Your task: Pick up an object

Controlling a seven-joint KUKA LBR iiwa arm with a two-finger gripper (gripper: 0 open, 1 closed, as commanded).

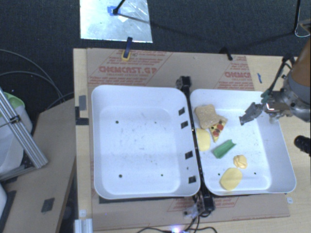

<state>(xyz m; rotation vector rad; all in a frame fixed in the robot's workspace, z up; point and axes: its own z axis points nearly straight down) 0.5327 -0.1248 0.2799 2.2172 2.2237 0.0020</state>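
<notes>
The right bin (272, 149) holds several toy foods. A tan bread slice (206, 113) lies near its left wall, with a pizza slice (217, 127) just below it. A pale yellow piece (203, 140) rests against the divider. A green piece (224, 149) sits mid-bin, and below it lie a small yellow lump (240, 161) and a larger yellow piece (231, 178). My gripper (249, 114) hangs over the bin's upper right part, pointing left, well right of the bread and apart from every object. Nothing shows between its dark fingers.
The left bin (141, 140) stands beside the right one, joined by a black clipped divider (190, 135). Both sit on a cardboard sheet (146, 67). A metal plate (115, 13) lies beyond the bench. An aluminium frame (19, 135) stands at the left.
</notes>
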